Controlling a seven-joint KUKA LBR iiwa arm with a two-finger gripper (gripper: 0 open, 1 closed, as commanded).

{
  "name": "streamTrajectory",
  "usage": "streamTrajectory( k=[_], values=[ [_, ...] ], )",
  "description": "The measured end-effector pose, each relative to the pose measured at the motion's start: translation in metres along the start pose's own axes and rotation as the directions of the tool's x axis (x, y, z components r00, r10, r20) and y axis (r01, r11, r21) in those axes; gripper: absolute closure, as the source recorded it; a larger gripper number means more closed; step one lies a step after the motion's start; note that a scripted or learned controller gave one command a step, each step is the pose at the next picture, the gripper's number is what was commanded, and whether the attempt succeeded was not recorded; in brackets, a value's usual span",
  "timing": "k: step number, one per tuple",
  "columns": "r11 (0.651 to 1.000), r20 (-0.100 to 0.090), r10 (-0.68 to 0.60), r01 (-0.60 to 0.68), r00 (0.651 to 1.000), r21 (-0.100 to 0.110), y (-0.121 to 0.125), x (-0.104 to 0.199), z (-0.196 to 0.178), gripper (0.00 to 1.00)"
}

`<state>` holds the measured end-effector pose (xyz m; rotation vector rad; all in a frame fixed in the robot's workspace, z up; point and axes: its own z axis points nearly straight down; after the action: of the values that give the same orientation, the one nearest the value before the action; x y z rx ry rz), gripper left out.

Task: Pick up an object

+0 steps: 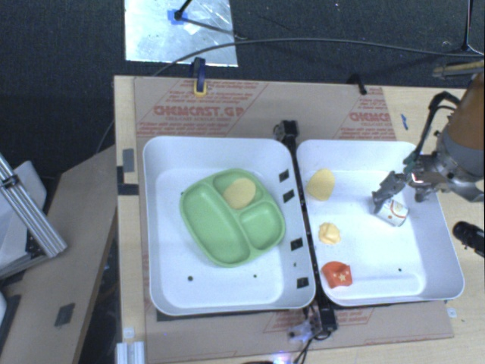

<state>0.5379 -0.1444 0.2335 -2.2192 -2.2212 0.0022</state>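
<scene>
Four objects (321,184), one plate (220,237), two bins (227,154)

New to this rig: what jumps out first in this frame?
The green divided plate in the left bin, with a yellow piece in its top compartment. Then the gripper low over a small white can in the right bin, and a red item near that bin's front left corner.
</scene>
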Motion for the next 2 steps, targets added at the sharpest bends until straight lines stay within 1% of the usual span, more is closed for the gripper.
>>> streamTrajectory(
  k=[1,2],
  values=[
    [1.0,0.0,0.0,0.0,1.0,0.0,-0.009,-0.001,0.048,0.0],
    [1.0,-0.001,0.0,0.0,1.0,0.001,-0.011,0.004,0.11,0.0]
  ],
)
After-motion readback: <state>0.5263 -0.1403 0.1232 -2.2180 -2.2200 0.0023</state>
